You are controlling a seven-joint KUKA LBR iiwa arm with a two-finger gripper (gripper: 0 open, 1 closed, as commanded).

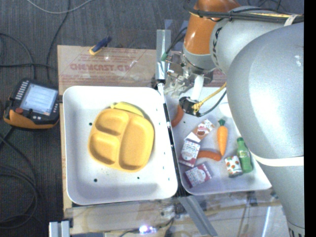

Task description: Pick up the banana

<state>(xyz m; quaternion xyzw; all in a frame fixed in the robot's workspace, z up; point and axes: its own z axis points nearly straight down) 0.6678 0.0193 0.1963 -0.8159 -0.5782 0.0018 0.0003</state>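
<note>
Gripper point(178, 90) was seen at upper centre, above the bins' divider; its state could not be told. Banana point(129, 107) was seen peeking from beneath the yellow tray point(122, 139) in the left bin point(79, 181).

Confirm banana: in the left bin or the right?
Left bin. A yellow curve, likely the banana, peeks from under the yellow tray, mostly covered.

Yellow tray point(122, 143) in left bin point(74, 181), carrot point(222, 137) in right bin point(261, 184), claw point(183, 85) above

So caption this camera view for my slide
Pincer poised over right bin; banana peeks from under yellow tray in left bin.
</note>
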